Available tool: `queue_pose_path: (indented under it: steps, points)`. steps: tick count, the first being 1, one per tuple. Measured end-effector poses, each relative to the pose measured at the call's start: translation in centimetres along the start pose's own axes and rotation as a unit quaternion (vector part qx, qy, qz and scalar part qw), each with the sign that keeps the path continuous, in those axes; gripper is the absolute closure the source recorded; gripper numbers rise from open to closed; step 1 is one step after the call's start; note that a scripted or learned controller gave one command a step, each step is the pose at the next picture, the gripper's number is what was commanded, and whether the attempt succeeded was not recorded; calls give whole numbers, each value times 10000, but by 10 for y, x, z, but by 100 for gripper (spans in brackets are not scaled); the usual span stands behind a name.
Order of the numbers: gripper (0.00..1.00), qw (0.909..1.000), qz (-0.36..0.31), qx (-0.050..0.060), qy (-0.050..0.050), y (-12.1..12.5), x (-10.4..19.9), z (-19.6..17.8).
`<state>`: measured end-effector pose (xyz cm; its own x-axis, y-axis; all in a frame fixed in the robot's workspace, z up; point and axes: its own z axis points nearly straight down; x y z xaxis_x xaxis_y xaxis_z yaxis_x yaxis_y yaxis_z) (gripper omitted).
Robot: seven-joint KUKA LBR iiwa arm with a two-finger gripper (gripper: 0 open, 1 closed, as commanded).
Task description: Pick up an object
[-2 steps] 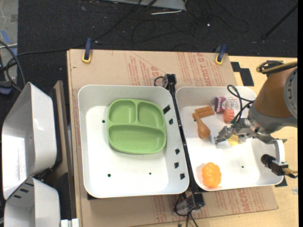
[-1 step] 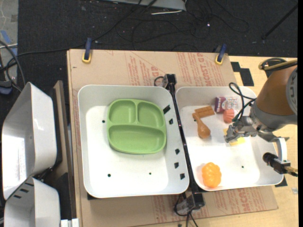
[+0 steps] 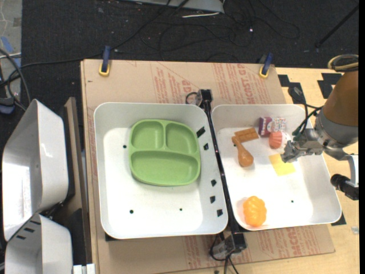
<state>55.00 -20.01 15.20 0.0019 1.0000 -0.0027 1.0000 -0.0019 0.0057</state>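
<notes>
The right bin [image 3: 319,210] holds several small objects. A flat yellow piece [image 3: 283,166] lies near its middle right, and my gripper [image 3: 290,152] hovers at that piece's upper edge, reaching in from the right. Just up and left of the gripper sits a pink-red item [image 3: 276,140], with a purple and white packet [image 3: 270,124] behind it. A brown wooden piece [image 3: 244,148] lies toward the bin's left side. An orange fruit-like object [image 3: 255,210] rests near the front edge.
The left bin [image 3: 114,210] bears a green divided plate [image 3: 165,153]. A black divider [image 3: 215,164] runs between the two bins. White containers [image 3: 31,158] stand off the bench at far left. Cables lie on the dark floor behind.
</notes>
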Motion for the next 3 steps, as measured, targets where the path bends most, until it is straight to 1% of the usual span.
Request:
queue_pose_path:
  steps: [1,2,3]
  points:
    - [100,10000,-22,-2,0,7,-3,-44]
    - [100,10000,-29,-9,-2,9,-3,-109]
    - [100,10000,-52,14,18,25,51,-114]
